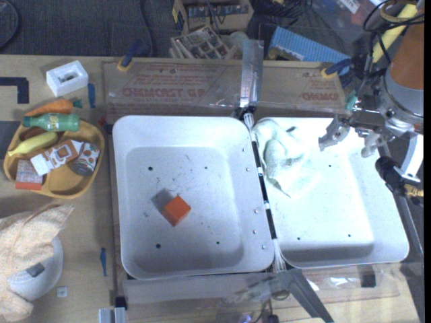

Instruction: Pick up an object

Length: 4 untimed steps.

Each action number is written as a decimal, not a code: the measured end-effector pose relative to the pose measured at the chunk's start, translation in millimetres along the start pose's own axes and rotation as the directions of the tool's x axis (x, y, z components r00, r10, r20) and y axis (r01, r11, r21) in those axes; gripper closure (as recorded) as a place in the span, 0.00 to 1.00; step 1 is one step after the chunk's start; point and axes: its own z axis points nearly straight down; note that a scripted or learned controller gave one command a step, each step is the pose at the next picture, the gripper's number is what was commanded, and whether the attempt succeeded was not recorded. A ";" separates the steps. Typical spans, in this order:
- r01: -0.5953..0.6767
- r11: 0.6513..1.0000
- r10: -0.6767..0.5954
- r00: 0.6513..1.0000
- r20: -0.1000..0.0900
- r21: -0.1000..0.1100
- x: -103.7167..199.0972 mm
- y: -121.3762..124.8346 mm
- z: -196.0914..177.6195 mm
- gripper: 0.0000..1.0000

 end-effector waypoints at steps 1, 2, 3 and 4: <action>-0.042 0.999 0.042 0.999 0.000 0.003 25.1 75.6 114.5 0.00; 0.015 1.000 -0.015 1.000 0.001 -0.003 -37.3 96.6 94.3 0.00; 0.149 0.989 -0.149 0.989 -0.001 0.003 2.4 100.6 151.8 0.00; 0.360 0.933 -0.360 0.933 0.002 -0.012 3.8 103.4 214.6 0.00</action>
